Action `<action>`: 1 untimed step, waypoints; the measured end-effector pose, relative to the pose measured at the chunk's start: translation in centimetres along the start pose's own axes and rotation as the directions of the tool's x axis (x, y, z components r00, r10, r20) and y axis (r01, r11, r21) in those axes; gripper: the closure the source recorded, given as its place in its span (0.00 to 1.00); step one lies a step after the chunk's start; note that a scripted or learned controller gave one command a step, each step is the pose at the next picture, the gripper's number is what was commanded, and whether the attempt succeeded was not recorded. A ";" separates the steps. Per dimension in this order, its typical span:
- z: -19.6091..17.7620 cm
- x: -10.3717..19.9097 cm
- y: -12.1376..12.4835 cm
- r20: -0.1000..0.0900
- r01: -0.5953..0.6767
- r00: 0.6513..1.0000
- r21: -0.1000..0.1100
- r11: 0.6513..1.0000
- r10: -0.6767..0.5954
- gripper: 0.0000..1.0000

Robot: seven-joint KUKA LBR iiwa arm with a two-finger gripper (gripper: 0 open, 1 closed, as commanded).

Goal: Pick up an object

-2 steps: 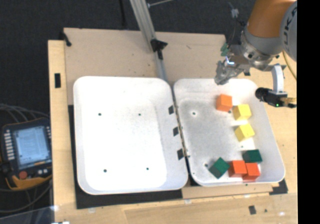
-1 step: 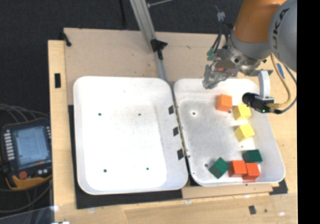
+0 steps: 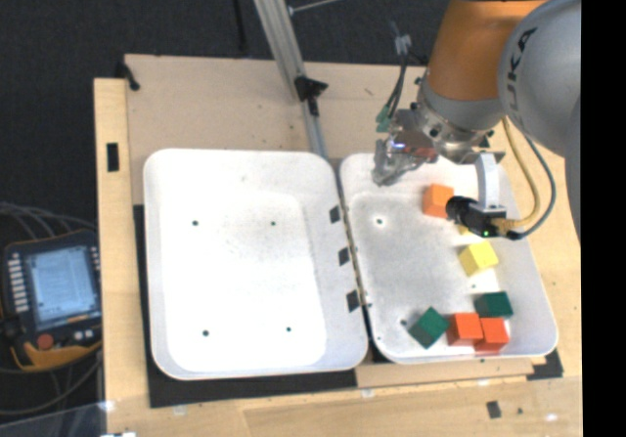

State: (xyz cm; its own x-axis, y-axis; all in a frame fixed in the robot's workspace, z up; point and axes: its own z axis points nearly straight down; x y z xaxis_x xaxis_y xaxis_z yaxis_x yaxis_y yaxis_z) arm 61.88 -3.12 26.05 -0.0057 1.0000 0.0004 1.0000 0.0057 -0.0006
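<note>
Two shallow white bins side by side on the counter [image 3: 117, 230]: left bin [image 3: 166, 259] at nine o'clock, right bin [image 3: 391, 259] at three o'clock. Grey arm [image 3: 548, 64] with orange band [image 3: 469, 34] reaching in from two o'clock. Tool [image 3: 393, 163] low over the twelve o'clock corner of the right bin, near its rim; nothing seen between its tips, and no telling whether apart or together. Orange block [image 3: 436, 199] just at four o'clock from the tool, apart from it. Yellow block [image 3: 478, 257] near the bin's three o'clock side. At five o'clock, a cluster: dark green block [image 3: 494, 304], two orange-red blocks [image 3: 479, 329] touching, green block [image 3: 426, 327] beside them. Handheld screen [image 3: 54, 284] off the counter at nine o'clock.
</note>
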 end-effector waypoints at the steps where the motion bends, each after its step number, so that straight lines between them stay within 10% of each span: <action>1: 0.4 4.6 -0.2 -0.001 0.001 1.000 0.001 1.000 -0.001 1.00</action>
State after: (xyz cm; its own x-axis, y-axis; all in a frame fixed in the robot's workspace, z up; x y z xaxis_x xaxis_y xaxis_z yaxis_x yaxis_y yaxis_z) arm 61.64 1.48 25.63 -0.0069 1.0000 0.0012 1.0000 0.0069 -0.0012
